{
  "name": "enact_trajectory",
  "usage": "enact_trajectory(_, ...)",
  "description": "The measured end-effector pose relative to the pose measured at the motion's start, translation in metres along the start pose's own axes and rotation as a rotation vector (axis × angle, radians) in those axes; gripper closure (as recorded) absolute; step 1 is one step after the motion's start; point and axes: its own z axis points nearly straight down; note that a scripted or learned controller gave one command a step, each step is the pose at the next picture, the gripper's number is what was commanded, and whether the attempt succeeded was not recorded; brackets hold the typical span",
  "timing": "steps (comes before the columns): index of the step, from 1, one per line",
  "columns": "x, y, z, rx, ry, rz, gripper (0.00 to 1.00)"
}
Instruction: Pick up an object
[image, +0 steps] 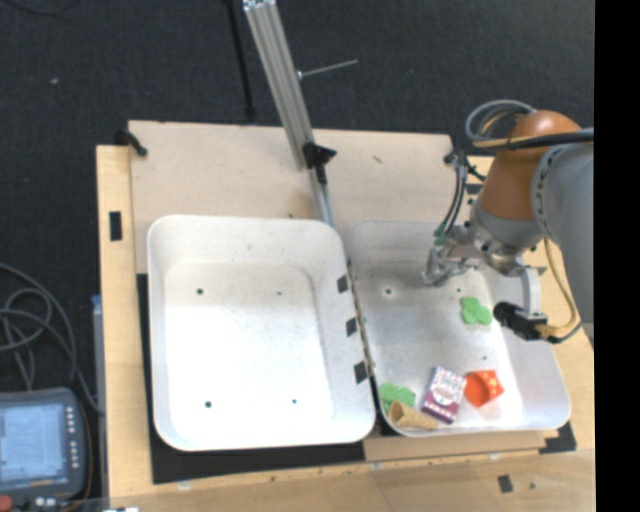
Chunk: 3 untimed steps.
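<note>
The arm (520, 190) reaches in over the right bin's (400, 300) far right side, and its gripper (438, 268) hangs low above the bin's far middle floor, nothing visible in it; whether it is spread or pressed together I cannot tell. Around the gripper the floor is bare, with open room toward the bin's left wall and its middle. A small green piece (476, 312) lies near the right wall, close beside the gripper. Along the near edge sit a green object (396, 395) at the near left corner, a tan piece (410, 413) touching it, a purple and white packet (445, 394) next, and an orange-red block (483, 388) just beside that. The left bin (250, 330) lies alongside, its right rim meeting the right bin's left rim.
</note>
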Motion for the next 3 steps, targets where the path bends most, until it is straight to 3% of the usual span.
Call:
enact_trajectory(2, -0.005, -0.006, -0.105, -0.002, 0.001, -0.010, 1.00)
enact_trajectory(3, 0.047, 0.002, -0.119, 0.002, 0.003, -0.015, 1.00)
